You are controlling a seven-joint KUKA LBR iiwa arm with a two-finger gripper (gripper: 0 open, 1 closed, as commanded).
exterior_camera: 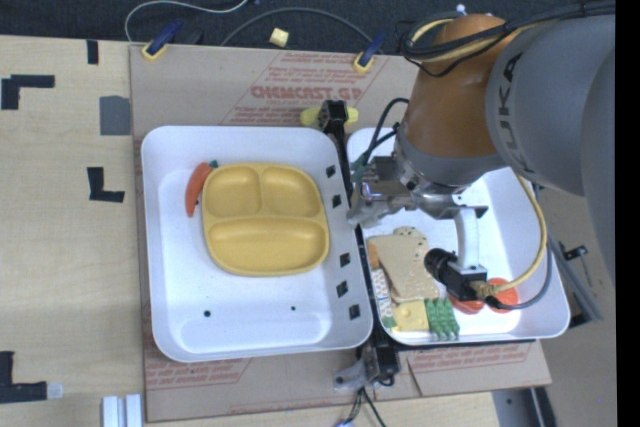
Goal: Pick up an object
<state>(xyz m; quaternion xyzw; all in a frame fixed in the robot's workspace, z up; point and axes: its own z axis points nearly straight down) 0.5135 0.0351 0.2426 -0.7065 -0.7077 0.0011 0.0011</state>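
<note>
My gripper (372, 198) hangs over the left edge of the right bin (545, 315), close to the wall shared with the left bin; the bulky grey and orange arm hides much of it. Just below it in the right bin lies a tan flat slice (405, 265). Beside that are a pale speckled piece (380, 285), a small yellow block (408, 315) and a green ridged piece (442, 317). A red-orange item (503, 295) rests further right. Nothing can be seen held.
The left bin (160, 245) holds a yellow divided plate (266, 218) with an orange carrot (196, 187) at its left side. Both bins sit on a cardboard sheet (290, 90) held by clips. The arm covers the back half of the right bin.
</note>
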